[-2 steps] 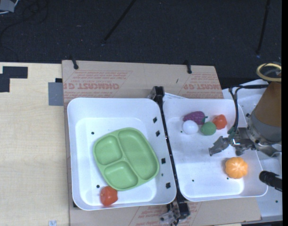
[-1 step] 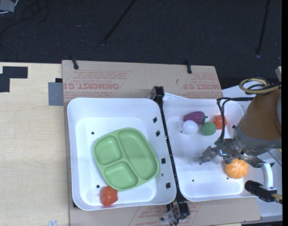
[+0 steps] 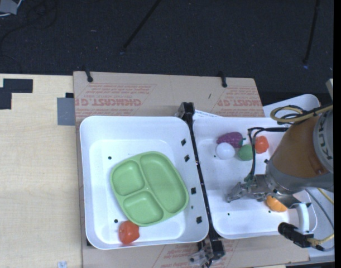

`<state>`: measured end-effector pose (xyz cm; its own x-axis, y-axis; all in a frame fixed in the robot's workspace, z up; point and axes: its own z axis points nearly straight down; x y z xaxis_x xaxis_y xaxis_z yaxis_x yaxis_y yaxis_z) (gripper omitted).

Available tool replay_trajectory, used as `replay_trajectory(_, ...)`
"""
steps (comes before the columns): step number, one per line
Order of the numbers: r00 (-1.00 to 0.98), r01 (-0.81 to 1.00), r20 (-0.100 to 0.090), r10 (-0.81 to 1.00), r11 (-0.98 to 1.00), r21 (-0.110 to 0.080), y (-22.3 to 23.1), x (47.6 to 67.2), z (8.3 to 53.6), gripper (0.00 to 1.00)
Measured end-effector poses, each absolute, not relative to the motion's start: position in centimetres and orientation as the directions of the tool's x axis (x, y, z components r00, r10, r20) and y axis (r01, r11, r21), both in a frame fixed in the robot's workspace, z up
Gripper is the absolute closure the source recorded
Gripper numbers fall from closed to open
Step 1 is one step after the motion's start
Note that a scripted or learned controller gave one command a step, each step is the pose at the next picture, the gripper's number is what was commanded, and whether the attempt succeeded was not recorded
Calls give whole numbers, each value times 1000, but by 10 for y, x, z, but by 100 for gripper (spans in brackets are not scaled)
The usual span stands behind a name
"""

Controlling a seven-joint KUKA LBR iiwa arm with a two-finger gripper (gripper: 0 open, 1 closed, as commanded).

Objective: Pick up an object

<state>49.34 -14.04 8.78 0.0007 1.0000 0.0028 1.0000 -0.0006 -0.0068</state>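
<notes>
The metal gripper (image 3: pixel 235 195) (fingers spread, holding nothing) sits low in the glossy right bin (image 3: pixel 237 228), beside a smooth orange piece (image 3: pixel 276 204).

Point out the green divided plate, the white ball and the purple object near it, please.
green divided plate (image 3: pixel 149 188): camera view, on the ridge where its three compartments meet.
white ball (image 3: pixel 225 151): camera view, middle of its top surface.
purple object (image 3: pixel 233 138): camera view, centre of its visible upper side.

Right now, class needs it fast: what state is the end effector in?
End effector: low in the right bin; open or closed cannot be told.
</notes>
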Motion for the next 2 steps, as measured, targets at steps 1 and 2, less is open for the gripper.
replay_trajectory(1, 7, 1000, 2, 1000, -7, -5, -142, 494, 100, 100)
replay_trajectory(2, -1, 1000, 0, 1000, 1, 2, -133, 495, 157, 100)
